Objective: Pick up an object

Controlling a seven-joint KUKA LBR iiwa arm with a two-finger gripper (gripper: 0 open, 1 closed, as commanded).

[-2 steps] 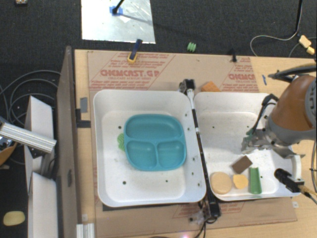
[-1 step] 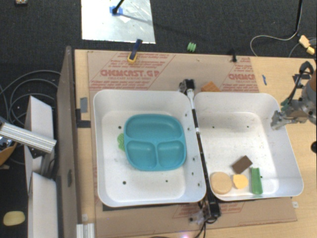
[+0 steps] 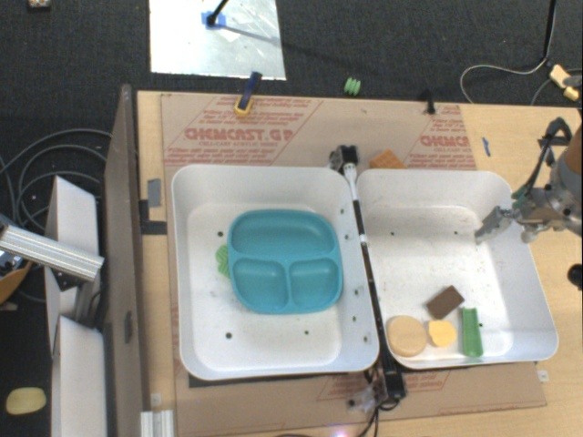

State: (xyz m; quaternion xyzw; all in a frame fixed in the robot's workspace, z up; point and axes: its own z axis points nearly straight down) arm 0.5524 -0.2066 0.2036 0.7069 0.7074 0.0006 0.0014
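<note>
The gripper (image 3: 510,218) is hanging over the right edge of the right bin (image 3: 414,198), near its upper right corner. Two grey fingers are showing, one (image 3: 492,220) pointing to the left over the bin floor and one (image 3: 531,230) nearer to the rim, and they are standing apart with nothing between them.

The objects are lying well apart from the jaws, all grouped in the lower part of the right bin: a brown block (image 3: 444,301), a tan round disc (image 3: 407,335), a smaller yellow round piece (image 3: 442,334) just beside the disc, and a green stick (image 3: 470,331) close to the yellow piece.

In the left bin (image 3: 200,244) a teal divided plate (image 3: 284,260) is resting, and a small green thing (image 3: 221,259) is peeking from under its left edge (most of it is hidden, so what it is cannot be told). The arm itself is being cut off by the right border of the view.
</note>
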